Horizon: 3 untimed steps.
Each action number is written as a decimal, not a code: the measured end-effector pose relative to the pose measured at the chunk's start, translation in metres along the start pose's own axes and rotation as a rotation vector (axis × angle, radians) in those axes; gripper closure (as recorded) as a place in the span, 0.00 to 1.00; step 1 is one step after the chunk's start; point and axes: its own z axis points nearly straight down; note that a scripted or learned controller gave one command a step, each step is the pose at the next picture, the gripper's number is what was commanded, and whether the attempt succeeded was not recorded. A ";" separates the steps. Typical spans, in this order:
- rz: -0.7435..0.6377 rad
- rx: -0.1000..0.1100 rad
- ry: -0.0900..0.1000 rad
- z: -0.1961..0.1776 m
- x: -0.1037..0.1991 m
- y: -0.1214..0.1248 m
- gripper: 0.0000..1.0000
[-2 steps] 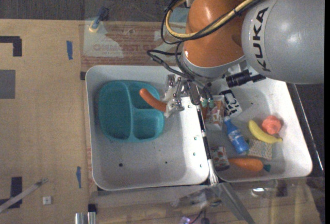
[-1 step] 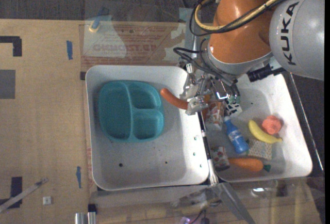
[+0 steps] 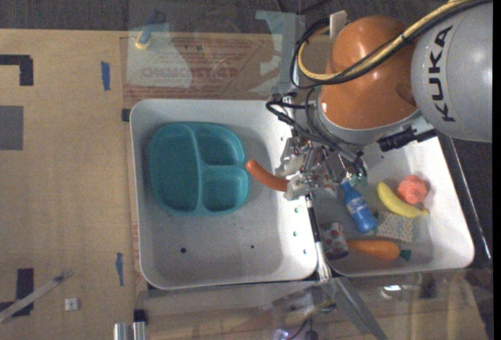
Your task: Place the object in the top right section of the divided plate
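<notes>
Sausage at the gripper's tip, just beside the plate

The sausage is a short orange-red toy link, lying in the left bin just right of centre frame. It looks light and smooth-skinned, probably a stiff plastic or rubbery piece, so my guess is that it will not crush but could roll or slip out of a shallow pinch. Its rounded ends offer little purchase; a hold across the middle of its length, fingers square to the long axis, seems the safer choice.

The gripper sits at the sausage's right end, touching or overlapping it near the wall between the two bins. The clutter of cables and metal at the wrist hides the fingers, so I cannot tell how far apart they stand, nor whether the sausage is truly pinched between them or merely lying against them.

The teal divided plate rests to the left, in the upper part of the same bin, and the sausage's left tip comes close to the plate's right rim. The top right section lies just up and left of that tip, so the carry needed looks short
</notes>
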 end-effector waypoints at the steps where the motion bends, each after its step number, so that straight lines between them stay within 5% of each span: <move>1: 0.003 -0.001 -0.008 -0.011 -0.002 0.000 1.00; 3: 0.006 -0.002 -0.024 -0.033 -0.006 0.000 1.00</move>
